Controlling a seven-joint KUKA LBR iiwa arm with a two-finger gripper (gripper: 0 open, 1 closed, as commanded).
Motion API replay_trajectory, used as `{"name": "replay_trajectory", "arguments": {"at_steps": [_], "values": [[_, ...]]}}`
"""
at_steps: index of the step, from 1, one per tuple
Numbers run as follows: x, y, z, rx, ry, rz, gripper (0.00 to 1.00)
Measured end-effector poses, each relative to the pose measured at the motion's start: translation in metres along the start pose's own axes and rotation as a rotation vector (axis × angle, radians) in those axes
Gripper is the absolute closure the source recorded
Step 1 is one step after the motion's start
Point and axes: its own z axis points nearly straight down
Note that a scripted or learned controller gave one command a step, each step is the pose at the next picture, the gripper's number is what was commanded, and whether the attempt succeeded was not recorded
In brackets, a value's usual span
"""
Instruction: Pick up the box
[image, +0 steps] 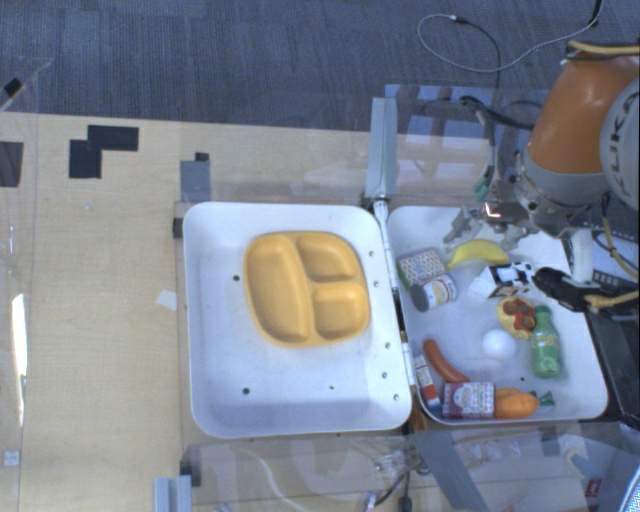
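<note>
Here I am, my grey arm (590, 120) with its glossy orange band reaching in from the right, wrist bent down over the far edge of the right shallow white plastic bin (590, 400). My fingers (488, 228) are spread, pinching nothing, hanging just above the smooth curved yellow banana (478, 252).

The small maroon cardboard box with a pale label (468, 400) lies flat at the near edge of that bin, well apart from me. It sits between a slim red packet (426, 380) on its left and a plump orange carrot (515, 403) touching its right end. Just behind it lies a glossy orange-red sausage (443, 360), set at a slant.

Nearer to me, by the bin's left wall, there is a speckled rectangular packet (421, 265) and a short round tin lying on its side (436, 292). A smooth white ball (498, 344) rests mid-bin, with a green plastic bottle (545, 345) beside it toward the right edge.

Over in the left white bin (215, 330), a moulded yellow tray with three compartments (305, 285) lies flat at the middle.
</note>
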Motion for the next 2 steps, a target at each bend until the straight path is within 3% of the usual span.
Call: {"name": "replay_trajectory", "arguments": {"at_steps": [1, 2], "values": [[0.000, -0.035, 0.118, -0.002, 0.000, 0.180, 0.00], [-0.060, 0.034, 0.141, 0.000, 0.003, 0.277, 0.00]]}}
